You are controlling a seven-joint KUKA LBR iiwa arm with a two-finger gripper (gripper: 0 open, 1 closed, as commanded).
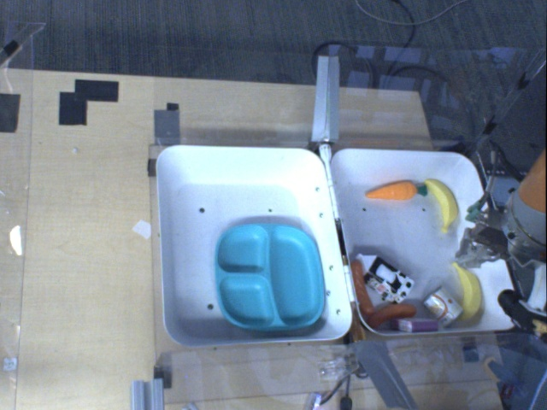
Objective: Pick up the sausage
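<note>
1. Pale wooden worktop seen from above at a slant, with dark carpet behind it and two shallow white bins set side by side.
2. At the right edge, the arm's jaws sit over the right bin's right side — whether they are apart or together cannot be told.
3. Just below the jaws lies a short yellow banana; a second, curved banana lies above them, near the bin's far right corner.
4. An orange carrot lies just left of that curved banana.
5. In the near part of the right bin sit a small can, a purple item and a black-and-white toy.
6. The sausage — reddish-brown — lies along the bin's near edge, beside the toy, well apart from the jaws. A second reddish piece runs up the left wall.
7. The left bin holds a blue divided plate.
</note>
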